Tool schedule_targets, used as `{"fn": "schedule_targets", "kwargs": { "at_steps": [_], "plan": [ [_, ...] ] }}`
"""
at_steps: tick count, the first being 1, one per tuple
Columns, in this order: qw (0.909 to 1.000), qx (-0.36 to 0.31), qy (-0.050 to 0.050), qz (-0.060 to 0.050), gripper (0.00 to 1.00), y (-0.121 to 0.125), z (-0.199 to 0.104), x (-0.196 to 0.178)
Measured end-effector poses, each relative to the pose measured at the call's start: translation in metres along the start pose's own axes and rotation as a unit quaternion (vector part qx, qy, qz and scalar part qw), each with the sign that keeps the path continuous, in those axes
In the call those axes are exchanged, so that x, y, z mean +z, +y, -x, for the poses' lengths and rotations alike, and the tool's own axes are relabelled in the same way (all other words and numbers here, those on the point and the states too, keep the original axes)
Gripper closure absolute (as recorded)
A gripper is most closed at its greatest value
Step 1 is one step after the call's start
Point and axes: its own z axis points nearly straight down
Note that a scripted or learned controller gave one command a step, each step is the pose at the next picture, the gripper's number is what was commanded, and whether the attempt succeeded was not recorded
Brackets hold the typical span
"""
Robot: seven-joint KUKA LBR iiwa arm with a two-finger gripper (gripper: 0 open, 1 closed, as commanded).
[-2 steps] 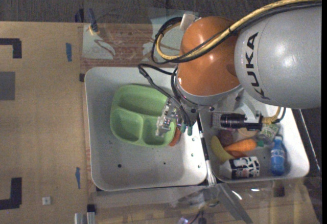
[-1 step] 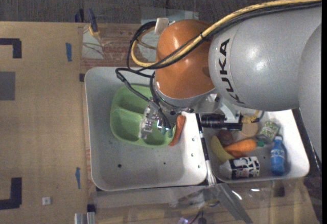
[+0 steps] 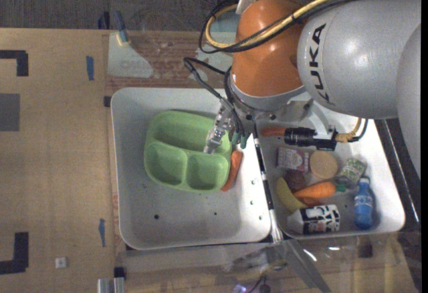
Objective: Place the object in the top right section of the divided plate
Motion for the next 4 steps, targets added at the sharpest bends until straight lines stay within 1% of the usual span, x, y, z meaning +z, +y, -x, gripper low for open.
{"fn": "schedule_targets", "kwargs": {
  "at_steps": [1,2,3,4],
  "plan": [
    [0.9905,-0.137,0.001,-0.001,1.00,-0.127,0.015,0.019],
    [0.9656,-0.260,0.000,0.001,1.00,-0.085,-0.022,-0.007],
    [0.8958,-0.445,0.000,0.001,1.00,-0.051,-0.023,-0.002],
    [0.8841,-0.467,0.001,0.000,1.00,-0.094,-0.013,0.013]
  ]
}}
